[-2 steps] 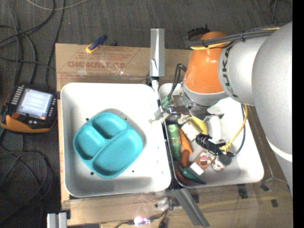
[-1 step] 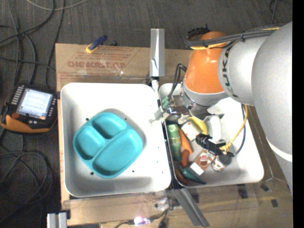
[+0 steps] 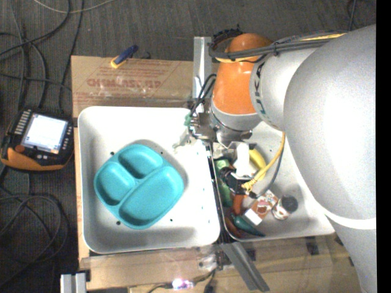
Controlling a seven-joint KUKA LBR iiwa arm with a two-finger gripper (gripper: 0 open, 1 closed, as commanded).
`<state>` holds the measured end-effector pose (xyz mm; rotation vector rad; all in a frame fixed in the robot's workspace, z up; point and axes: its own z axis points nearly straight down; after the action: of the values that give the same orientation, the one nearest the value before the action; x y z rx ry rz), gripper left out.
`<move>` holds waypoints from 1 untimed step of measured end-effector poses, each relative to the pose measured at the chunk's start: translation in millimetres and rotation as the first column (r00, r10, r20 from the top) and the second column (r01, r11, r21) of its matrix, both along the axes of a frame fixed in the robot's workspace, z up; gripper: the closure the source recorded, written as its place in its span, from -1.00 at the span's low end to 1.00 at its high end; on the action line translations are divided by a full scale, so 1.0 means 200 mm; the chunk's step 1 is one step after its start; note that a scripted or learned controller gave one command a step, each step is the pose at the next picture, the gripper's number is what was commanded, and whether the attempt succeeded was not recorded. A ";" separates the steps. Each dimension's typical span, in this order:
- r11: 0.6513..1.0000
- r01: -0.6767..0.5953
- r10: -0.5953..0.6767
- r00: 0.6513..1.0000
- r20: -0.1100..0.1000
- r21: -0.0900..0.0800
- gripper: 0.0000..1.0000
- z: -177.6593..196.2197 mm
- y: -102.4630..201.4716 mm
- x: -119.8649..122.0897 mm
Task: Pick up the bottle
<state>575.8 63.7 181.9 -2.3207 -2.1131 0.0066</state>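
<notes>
A: What lies nearest to the camera?

B: At the low edge of the view there is the front rim of the two bins. The left bin holds a teal plate with three compartments, and it lies flat, about in the middle of the bin.

A: And the right bin?

B: Its left part is crowded. Near the front lies a dark green object, and I cannot say what it is. Just beside it, a little farther back, lies a small clear thing with a red label and a dark cap end. I take it for the bottle. It rests on its side on the floor of the bin.

A: Where is the gripper?

B: Farther back, over the left side of the same bin, close to the wall between both bins. It hangs under the orange band of the arm. A banana lies just beside it. The bottle is apart from it, nearer to the camera.

A: Is it wide, narrow, or holding something?

B: I cannot tell; the wrist and the clutter hide this.

A: And behind the bins?

B: A sheet of cardboard with a small blue and yellow object at its far edge. On the floor at the left a handheld screen unit, with cables around.
</notes>
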 end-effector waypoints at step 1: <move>0.965 0.261 -0.261 0.965 -0.001 -0.003 -1.00 -0.05 0.35 0.02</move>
<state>580.0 133.0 171.6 -2.5793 -1.7904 0.0108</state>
